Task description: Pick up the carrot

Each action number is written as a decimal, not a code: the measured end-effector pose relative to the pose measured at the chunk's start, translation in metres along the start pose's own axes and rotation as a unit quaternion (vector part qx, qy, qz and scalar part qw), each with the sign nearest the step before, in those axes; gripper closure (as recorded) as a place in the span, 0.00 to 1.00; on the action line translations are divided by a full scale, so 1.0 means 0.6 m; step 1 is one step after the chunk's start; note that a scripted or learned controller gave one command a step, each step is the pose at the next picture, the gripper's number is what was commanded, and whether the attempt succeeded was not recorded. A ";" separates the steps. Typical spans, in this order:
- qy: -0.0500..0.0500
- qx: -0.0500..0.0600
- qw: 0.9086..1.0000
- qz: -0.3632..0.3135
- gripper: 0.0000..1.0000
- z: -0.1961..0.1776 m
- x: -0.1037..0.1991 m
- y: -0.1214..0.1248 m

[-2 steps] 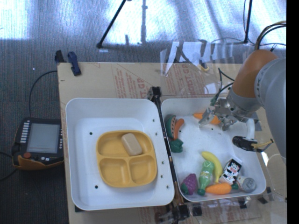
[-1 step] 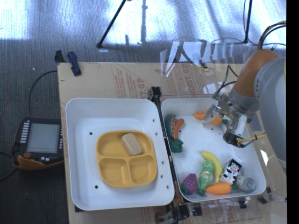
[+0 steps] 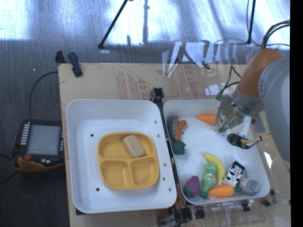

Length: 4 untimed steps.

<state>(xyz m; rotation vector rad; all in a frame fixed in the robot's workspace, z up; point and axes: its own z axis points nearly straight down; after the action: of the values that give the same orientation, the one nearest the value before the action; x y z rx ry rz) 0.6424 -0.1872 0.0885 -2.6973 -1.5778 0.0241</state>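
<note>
While the gripper (image 3: pixel 224 125) hovers beside the carrot (image 3: pixel 206 119) near the right bin's (image 3: pixel 261 171) far edge, finger state unclear, you're approaching; next, centre over it.

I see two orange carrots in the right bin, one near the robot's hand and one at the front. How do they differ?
The back carrot lies alone on bare bin floor, just left of the hand; the front carrot is crowded between a green bottle and a small carton. The back carrot looks slimmer and tapers to a point on its left; the front carrot looks stubbier. Both are orange and lie flat in the right bin.
</note>
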 end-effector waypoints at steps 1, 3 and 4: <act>0.001 -0.005 0.973 -0.230 1.00 0.011 -0.032 -0.103; 0.003 -0.007 0.982 -0.188 0.00 0.007 -0.017 0.016; 0.009 -0.003 0.999 -0.040 0.00 0.006 -0.015 0.016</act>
<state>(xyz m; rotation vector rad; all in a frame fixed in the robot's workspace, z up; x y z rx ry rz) 0.6464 -0.1995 0.0846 -2.6295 -1.6812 -0.0072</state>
